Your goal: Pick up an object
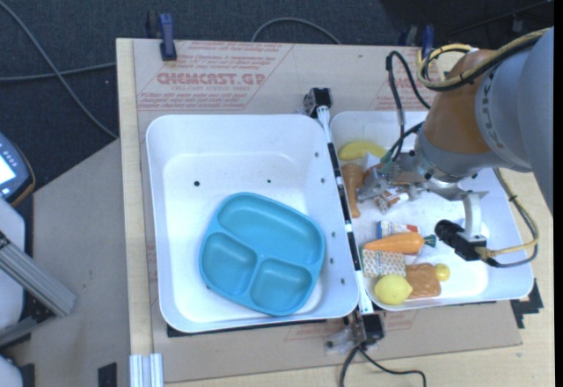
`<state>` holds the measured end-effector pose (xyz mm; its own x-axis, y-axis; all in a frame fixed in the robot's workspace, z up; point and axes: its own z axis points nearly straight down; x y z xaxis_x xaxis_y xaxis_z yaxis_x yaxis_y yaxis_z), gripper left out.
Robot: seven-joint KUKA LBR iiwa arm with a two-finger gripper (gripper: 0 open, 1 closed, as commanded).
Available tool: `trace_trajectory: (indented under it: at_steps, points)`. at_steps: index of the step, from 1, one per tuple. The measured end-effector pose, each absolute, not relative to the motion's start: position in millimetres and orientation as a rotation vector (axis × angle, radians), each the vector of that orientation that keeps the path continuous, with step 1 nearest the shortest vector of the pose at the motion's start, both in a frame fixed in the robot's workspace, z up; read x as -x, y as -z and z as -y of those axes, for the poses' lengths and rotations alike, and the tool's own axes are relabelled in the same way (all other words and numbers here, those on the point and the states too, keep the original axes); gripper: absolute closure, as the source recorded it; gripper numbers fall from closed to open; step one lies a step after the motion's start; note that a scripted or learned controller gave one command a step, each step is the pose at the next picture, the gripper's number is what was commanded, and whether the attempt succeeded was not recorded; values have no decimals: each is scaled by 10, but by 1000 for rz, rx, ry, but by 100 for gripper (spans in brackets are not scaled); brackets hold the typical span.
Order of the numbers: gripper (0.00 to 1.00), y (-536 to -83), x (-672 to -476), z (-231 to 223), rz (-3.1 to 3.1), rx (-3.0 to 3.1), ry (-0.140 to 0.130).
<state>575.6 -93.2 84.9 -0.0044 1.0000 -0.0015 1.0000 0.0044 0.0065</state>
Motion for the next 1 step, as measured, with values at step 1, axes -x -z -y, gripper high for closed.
trace_trajectory:
  at_steps: [1]
  points:
    - [100,-950,-5721,945,-2221,-2218,0]
